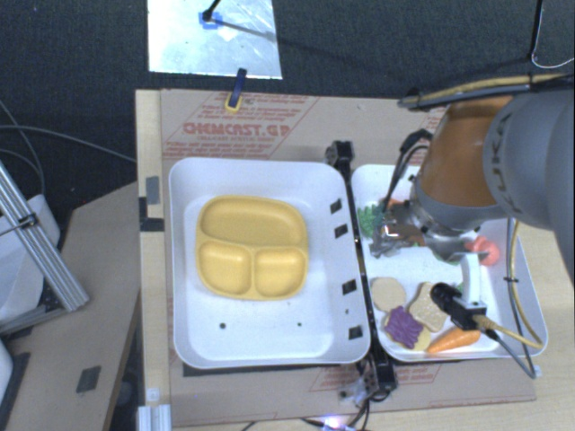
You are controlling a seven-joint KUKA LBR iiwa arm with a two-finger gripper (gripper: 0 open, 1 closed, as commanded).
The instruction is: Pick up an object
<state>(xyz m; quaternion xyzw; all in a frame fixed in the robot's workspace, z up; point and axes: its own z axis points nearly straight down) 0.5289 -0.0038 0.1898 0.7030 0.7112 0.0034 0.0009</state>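
My gripper [384,233] hangs low over the upper left part of the right bin [530,317], below the grey and orange arm. A green leafy toy [367,215] lies right beside it, on its left. Whether they touch is unclear. Nearer the front of this bin lie a round tan biscuit [388,292], a slice of toast [429,310], a purple bunch of grapes [403,328] and an orange carrot [454,338]. A pink-red piece [486,251] peeks out at the arm's right side.
The left bin [193,330] holds a yellow divided plate [252,246]. A black divider with clips [352,241] separates the two bins. Cardboard lies under both, and a silver sheet [214,25] sits at the back.
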